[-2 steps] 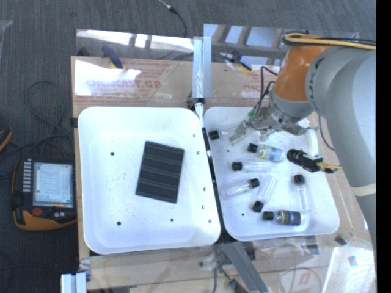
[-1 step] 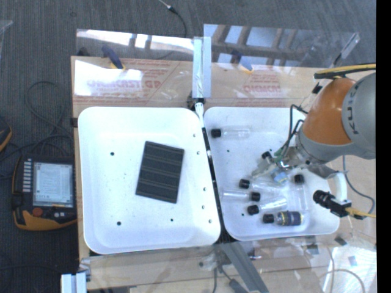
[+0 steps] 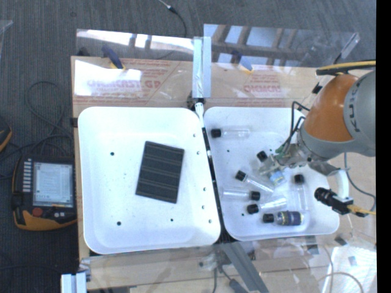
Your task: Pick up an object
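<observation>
The right bin [image 3: 232, 224] holds several small clear vials with black caps, among them one near the back [image 3: 231, 132], one at the middle [image 3: 246, 179] and one with a dark label at the front [image 3: 283, 217]. My gripper [image 3: 282, 160] hangs low over the right bin's right half, just above a cluster of vials [image 3: 273, 174]. The grey wrist with its orange band [image 3: 330, 112] covers the fingers from above. In the left bin [image 3: 98, 224] lies a flat black ribbed rectangular block [image 3: 160, 171], slightly tilted.
A teach pendant [image 3: 44, 192] with cables lies on the floor to the left. Clear panels with tape stand behind both bins. A black fitting with an orange cable [image 3: 333, 201] sticks out at the right bin's right rim.
</observation>
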`<state>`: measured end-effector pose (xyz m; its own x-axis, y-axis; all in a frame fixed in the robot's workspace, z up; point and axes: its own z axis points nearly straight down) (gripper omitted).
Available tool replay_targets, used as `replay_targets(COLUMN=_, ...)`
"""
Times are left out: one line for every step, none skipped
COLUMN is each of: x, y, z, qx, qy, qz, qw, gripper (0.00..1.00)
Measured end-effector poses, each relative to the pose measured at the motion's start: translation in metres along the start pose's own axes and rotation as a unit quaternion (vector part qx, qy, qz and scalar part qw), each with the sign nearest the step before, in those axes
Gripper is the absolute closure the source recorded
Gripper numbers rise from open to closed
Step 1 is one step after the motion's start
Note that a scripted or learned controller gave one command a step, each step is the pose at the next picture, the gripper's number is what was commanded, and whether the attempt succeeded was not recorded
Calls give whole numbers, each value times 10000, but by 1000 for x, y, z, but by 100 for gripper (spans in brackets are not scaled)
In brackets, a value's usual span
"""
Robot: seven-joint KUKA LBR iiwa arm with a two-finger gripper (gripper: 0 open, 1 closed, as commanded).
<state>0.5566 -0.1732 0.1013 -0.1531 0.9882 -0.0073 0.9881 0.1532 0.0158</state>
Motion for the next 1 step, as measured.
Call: replay_targets(x=21, y=57, z=-110, qx=86, qy=21, qz=561, qw=9984, gripper=100)
